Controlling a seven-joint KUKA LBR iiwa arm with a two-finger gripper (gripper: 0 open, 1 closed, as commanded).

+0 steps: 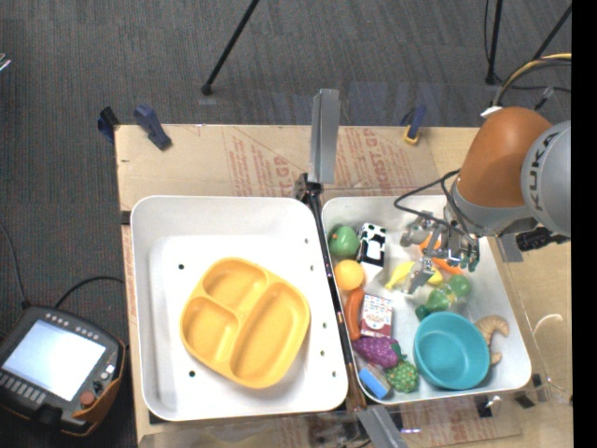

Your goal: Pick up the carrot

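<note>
The carrot (450,269) is a small orange toy with a green leafy end (446,294). It lies in the right bin (511,317), right of centre. My gripper (437,252) is low in that bin, directly over the carrot's upper end. Orange shows through the gripper's metal parts, and the gripper hides most of the carrot. The grey arm with its orange band (499,161) reaches in from the right.
Around the gripper lie a yellow toy (401,273), a black-and-white cube (373,243), a green apple (344,241), an orange ball (349,275), an orange-red stick (355,312), a small carton (376,314), grapes (378,350) and a teal bowl (451,349). A yellow divided plate (245,321) sits in the left bin (149,250).
</note>
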